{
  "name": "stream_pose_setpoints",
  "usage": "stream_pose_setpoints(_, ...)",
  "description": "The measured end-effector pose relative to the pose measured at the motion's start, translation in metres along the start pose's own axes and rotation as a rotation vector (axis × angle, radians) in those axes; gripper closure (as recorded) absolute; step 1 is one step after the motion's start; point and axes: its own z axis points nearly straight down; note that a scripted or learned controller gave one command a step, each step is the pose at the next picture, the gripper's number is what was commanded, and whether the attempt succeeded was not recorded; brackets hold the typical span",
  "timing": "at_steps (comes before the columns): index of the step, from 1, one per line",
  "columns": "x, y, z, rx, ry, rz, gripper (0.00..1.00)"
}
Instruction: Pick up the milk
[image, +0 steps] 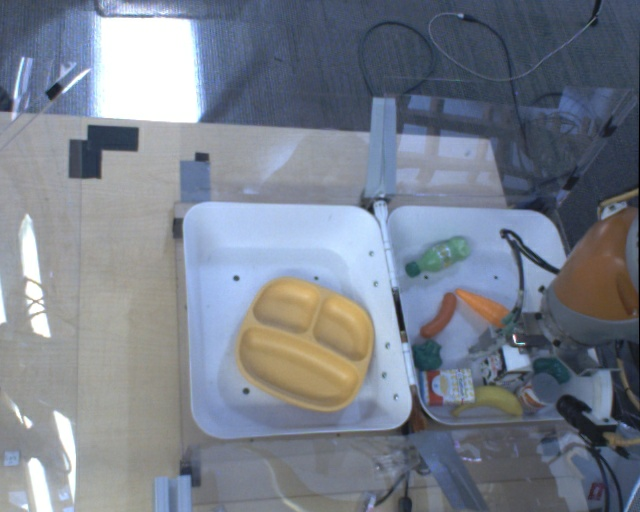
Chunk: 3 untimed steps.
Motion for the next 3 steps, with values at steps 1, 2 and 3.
stream_pose_setpoints(1, 0.002, 0.003, -0.011, -0.005, 0.003, -0.003, 1.0)
stream_pose_setpoints(2, 0.008, -0.001, -0.11, 0.011, 0.001, 0.416, 1.0)
stream_pose_setpoints(3, 0.047, 0.064, -0.207, 0.01, 0.003, 0.212, 1.0)
